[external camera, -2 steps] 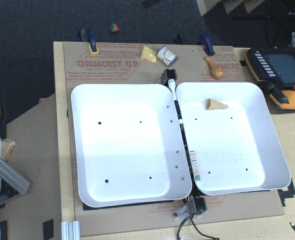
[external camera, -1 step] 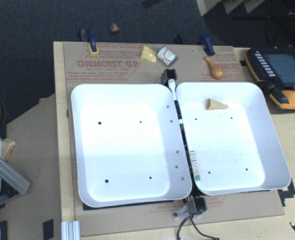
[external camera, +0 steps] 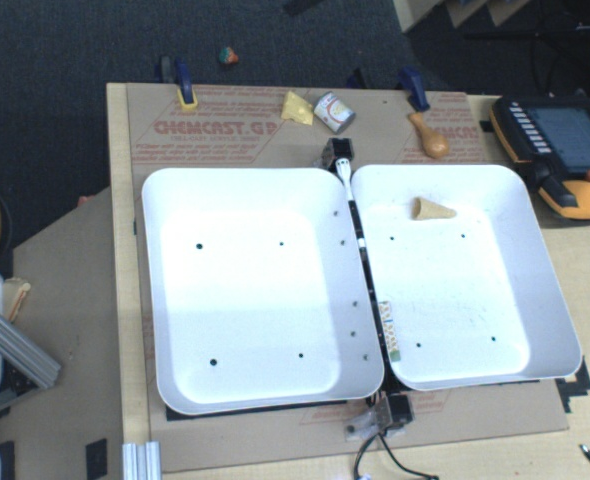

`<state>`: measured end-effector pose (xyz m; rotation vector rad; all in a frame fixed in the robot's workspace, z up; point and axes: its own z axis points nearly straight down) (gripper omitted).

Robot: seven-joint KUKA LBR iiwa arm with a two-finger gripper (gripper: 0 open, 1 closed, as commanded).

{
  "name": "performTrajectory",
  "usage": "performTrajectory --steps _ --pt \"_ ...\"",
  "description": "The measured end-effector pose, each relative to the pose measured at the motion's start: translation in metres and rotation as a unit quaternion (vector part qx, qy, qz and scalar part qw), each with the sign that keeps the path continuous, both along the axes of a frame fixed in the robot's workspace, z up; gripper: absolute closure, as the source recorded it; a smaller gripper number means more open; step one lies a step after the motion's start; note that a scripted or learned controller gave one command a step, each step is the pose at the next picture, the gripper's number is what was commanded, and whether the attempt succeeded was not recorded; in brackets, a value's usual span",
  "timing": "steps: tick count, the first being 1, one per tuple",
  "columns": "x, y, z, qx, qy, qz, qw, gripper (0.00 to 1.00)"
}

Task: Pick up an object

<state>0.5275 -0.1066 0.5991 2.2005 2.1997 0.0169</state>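
Surveying the counter (external camera: 70,298) finds the task at its opening step: no object is lifted, and selection and approach are not yet done. Whether the tool stands apart or together cannot be told from this view.

Findings:
- The right bin (external camera: 455,298) holds one candidate, a tan wedge (external camera: 432,208). It lies flat on the bin floor near the far edge, left of centre, apart from the walls.
- The left bin (external camera: 245,288) shares a raised seam with the right bin along the middle.
- Beyond the bins, at the counter's far edge, lie a yellow piece (external camera: 297,108), a small pale box (external camera: 334,112) just beside it, and a brown pear-shaped item (external camera: 430,136) toward the far right corner. Two blue clamps (external camera: 185,83) grip that far edge.

Assessment: the tan wedge is judged the proper target, being the only object inside a bin. The next move calls for bringing the tool in over the right bin's far edge, centring it above the wedge with jaws spread across its narrow width, then descending nearly to the floor. The piece is low and thin, so a shallow descent would likely close on nothing.
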Motion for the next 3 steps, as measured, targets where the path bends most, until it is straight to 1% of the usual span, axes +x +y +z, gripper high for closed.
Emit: performTrajectory --steps 1,2,3 --pt "0.001 0.000 0.011 -0.0013 -0.003 0.000 1.0000 1.00" --pt "0.001 0.000 0.011 -0.0011 -0.003 0.000 1.0000 0.00" --pt "0.001 0.000 0.022 -0.0023 -0.006 0.000 1.0000 1.00"
